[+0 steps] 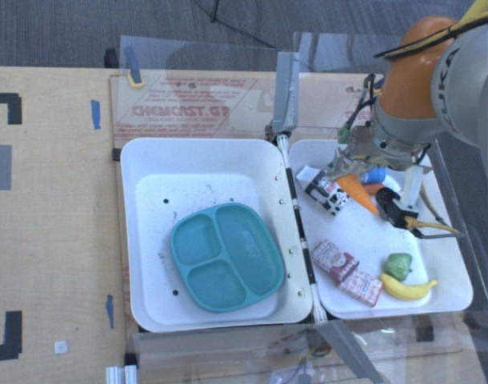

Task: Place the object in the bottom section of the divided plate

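The teal divided plate [226, 255] lies in the left bin [148, 166] with all three sections bare; its bottom section [218, 285] faces the front edge. My gripper [342, 166] hangs low over the back of the right bin [452, 282], just above a black-and-white toy [327, 194] and an orange carrot [361, 193]. A small blue item [375, 174] sits right under the wrist. I see nothing lifted clear of the bin floor.
Toward the front of the right bin lie a pink box [334, 258], a red-and-white packet [361, 287], a green item [399, 265] and a yellow banana [409, 288]. A raised divider wall [296, 230] separates the two bins.
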